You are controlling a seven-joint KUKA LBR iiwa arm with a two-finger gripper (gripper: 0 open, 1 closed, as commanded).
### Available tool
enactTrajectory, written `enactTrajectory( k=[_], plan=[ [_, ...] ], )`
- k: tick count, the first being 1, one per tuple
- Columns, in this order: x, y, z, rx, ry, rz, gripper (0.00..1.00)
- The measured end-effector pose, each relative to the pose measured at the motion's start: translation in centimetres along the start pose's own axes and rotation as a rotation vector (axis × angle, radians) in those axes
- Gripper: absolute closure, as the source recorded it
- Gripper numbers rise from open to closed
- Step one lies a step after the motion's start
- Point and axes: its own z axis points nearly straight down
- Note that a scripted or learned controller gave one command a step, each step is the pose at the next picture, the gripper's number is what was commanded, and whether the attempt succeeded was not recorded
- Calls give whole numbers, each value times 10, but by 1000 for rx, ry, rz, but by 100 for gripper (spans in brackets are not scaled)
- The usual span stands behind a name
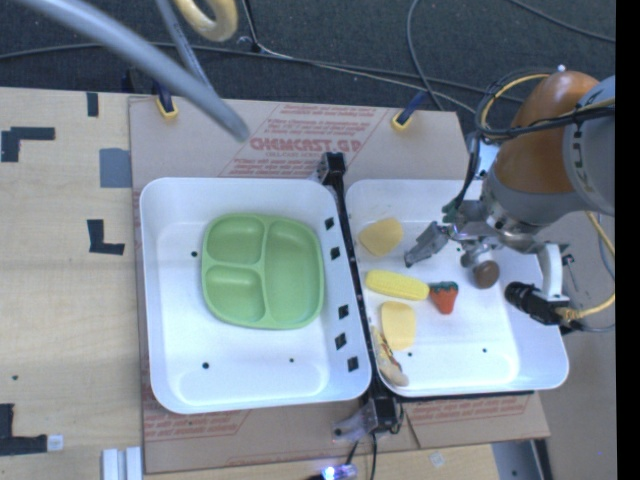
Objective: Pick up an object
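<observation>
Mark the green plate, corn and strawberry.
green plate (264, 271), camera view, centre divider.
corn (397, 286), camera view, mid-cob.
strawberry (444, 298), camera view, red body.

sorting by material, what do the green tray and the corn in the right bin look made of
Green tray: likely moulded plastic, matte, uniform colour with soft rounded compartments. Corn: probably toy plastic, smooth with a slight sheen; too small to be sure.

I work in a robotics lab: my tabletop is plywood marked with black tape, two white bins sit on printed cardboard, loose black cables trail over dark carpet behind.
</observation>
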Motion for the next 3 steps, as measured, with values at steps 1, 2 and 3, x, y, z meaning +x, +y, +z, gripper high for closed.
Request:
enactTrajectory(
  k=[1,2,3],
  plan=[
    [0,3,-8,-13,-2,-3,0],
    [-9,0,42,-10,-3,-2,0],
    [-7,4,89,-22,2,-2,0]
  ],
)
